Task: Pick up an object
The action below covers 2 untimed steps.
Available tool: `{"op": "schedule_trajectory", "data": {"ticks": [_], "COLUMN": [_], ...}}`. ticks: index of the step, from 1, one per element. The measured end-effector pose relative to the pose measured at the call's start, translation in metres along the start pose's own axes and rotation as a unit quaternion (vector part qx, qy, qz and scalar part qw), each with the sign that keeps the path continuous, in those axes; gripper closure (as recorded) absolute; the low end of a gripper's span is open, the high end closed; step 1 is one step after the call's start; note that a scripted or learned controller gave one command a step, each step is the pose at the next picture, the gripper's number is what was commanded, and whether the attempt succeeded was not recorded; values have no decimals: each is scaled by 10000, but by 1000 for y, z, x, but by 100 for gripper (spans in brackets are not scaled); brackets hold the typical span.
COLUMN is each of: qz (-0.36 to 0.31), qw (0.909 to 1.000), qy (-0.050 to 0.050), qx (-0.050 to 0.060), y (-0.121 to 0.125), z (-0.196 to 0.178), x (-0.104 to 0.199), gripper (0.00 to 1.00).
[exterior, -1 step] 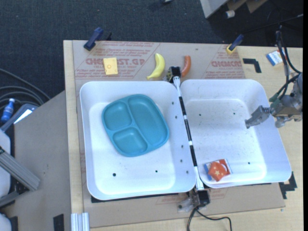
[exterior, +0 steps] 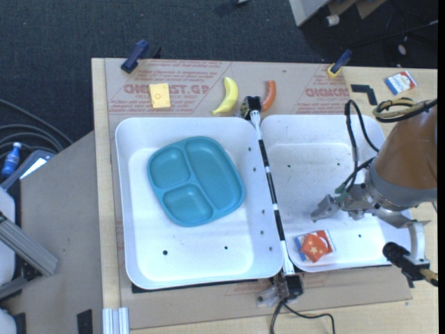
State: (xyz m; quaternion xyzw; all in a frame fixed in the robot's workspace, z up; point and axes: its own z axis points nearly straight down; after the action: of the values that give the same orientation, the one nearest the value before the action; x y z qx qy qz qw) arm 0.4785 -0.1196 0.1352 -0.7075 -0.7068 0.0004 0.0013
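While the arm (exterior: 407, 162) hangs over the right bin (exterior: 299, 141), the approach step appears to be in hand, and nothing has yet been lifted. The claw (exterior: 332, 206) is seen low over the bin floor, toward its near half; whether it is spread or pressed together cannot be told, and nothing is seen pinched in it. The likeliest thing to be picked, a small red and orange packet (exterior: 316, 245) on a pale backing, lies flat at the near edge of the right bin, just near and slightly left of the claw. A short shift toward the near side and a descent squarely over the packet would be called for next, and because the packet is thin and flat, a grip along its edges is judged difficult. A teal compartment tray (exterior: 196, 180), smooth and rounded with three wells, rests in the left bin (exterior: 139, 256). Both bins are of shallow, glossy white plastic. Beyond them on the cardboard-covered worktop (exterior: 181, 89) a curved yellow banana (exterior: 227, 96) and an orange carrot-like piece (exterior: 268, 94) are laid.
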Motion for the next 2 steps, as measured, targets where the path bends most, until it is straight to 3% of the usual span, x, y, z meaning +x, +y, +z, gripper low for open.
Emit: {"op": "schedule_trajectory", "data": {"ticks": [1,2], "qz": [-5,2], "qw": [10000,10000], "qy": [0,-3], "qx": [-4,-9], "y": [12,12], "z": [51,41], "x": [23,23], "gripper": [0,100]}}
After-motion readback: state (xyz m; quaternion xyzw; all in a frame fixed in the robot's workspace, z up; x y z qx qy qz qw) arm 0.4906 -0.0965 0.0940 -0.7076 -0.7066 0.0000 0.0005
